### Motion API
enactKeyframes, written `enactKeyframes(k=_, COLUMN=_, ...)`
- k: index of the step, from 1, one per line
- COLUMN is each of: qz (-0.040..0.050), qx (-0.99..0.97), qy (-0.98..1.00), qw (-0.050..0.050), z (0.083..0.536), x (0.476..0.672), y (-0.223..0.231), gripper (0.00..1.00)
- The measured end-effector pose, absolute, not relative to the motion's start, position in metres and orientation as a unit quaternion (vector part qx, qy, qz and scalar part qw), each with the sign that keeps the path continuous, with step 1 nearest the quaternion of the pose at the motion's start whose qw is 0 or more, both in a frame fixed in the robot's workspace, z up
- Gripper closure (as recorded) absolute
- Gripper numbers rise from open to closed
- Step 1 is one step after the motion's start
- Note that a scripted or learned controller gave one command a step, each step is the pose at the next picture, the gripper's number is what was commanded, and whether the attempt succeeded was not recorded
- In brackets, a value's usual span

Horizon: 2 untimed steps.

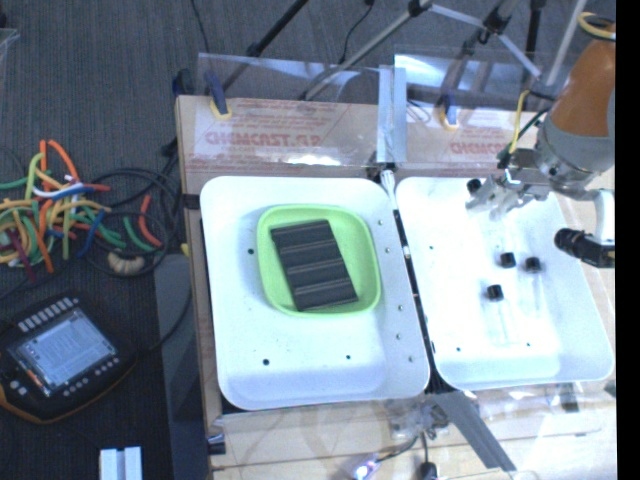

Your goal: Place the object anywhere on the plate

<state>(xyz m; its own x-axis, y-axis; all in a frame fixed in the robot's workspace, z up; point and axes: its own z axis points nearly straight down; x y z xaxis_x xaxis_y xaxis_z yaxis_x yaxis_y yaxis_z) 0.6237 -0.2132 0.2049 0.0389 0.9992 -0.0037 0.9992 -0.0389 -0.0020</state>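
Camera view: dark ridged object already lies on the green plate, left bin, frame centre-left, long axis running upper left to lower right. Gripper sits upper right over the right bin, well apart; can't tell its state.

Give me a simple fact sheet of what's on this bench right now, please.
plate: green plate, in the left bin
object: dark ridged block, lying flat on the plate
right bin: three small black pieces
gripper: over the right bin's far end, apart from the block
task state: block already on the plate
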Motion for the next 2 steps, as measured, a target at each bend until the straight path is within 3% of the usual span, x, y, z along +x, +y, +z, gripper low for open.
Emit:
enactKeyframes(k=1, qz=-0.0019, qx=0.721, qy=0.693, qw=0.001, z=0.205, x=0.624, y=-0.213, gripper=0.00)
enactKeyframes(k=2, qz=-0.0008, qx=0.737, qy=0.676, qw=0.001, z=0.352, x=0.596, y=-0.214, gripper=0.00)
